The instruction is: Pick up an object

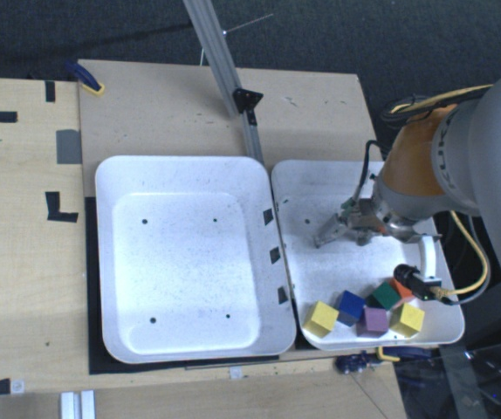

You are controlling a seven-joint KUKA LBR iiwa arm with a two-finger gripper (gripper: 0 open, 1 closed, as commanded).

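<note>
Several small cubes huddle in the near right corner of the right bin (320, 190): a yellow cube (322, 319), a blue cube (351, 306), a purple cube (374, 320), a green cube (384, 296) with an orange piece (401, 289) beside it, and a second yellow cube (410, 319). My gripper (342, 236) hangs low over the bare middle of this bin, up and left of the cubes and apart from them. Its fingers (325, 234) are spread open, and nothing is between them.
The left bin (181, 251) sits beside the right one, their rims meeting at the centre. A grey metal pole (220, 51) slants down from the top to the bins' far junction. A blue and yellow tool (85, 77) lies on the bench at the far left.
</note>
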